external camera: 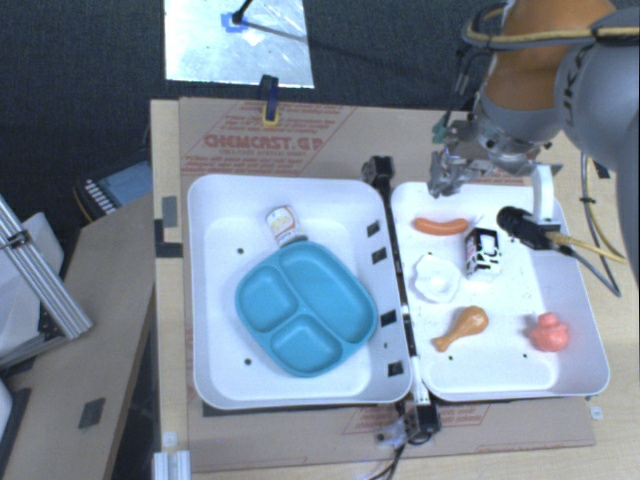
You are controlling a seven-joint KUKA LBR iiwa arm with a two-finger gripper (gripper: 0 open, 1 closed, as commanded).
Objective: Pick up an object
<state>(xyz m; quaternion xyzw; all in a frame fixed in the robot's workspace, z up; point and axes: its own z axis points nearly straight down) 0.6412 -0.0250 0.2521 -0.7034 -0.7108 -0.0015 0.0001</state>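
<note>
The arm bends down from the right; its pincer (447, 180) hangs above the hotdog (441, 225), grip state unclear.

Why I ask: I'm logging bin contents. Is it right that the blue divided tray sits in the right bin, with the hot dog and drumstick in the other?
Not quite. The camera view shows the blue divided tray in the left bin; the hot dog and drumstick lie in the right bin.

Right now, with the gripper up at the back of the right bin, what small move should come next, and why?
Probably lower the gripper toward the hot dog. It lies just in front of the gripper, apart from the other items in the right bin, so it looks like the closest, least crowded pick.
</note>
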